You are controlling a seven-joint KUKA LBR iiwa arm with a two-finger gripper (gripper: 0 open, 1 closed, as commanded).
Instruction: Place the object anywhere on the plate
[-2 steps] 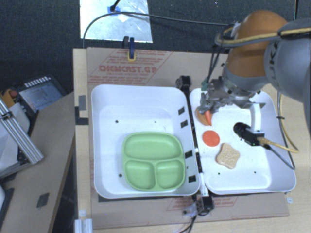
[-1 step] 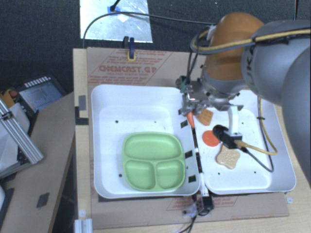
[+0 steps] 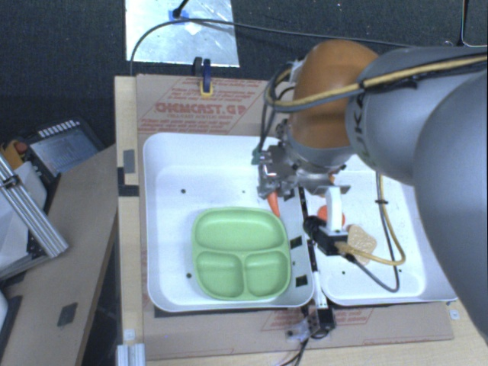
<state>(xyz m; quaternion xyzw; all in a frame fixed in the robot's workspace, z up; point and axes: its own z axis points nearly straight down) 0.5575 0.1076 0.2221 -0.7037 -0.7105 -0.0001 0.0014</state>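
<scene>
Green plate (image 3: 241,252): my landmark, in the left bin (image 3: 171,204), its compartments bare.
Carrot (image 3: 273,202): orange, just past the plate's far-right rim, under me.
Gripper (image 3: 274,180): above the carrot, seemingly to pick or carry it; whether my jaws are open or closed, I cannot tell.

We see an evenly lit scene, bright from above, with the white bins (image 3: 171,204) near washed out toward frame centre. A reflective metal sheet (image 3: 181,17) at upper left throws mottled glare. Soft shadows lie under the green plate (image 3: 240,254). The grey arm (image 3: 427,128) at right looms large and slightly soft. Overall sharpness is modest, with grainy dark background.
</scene>
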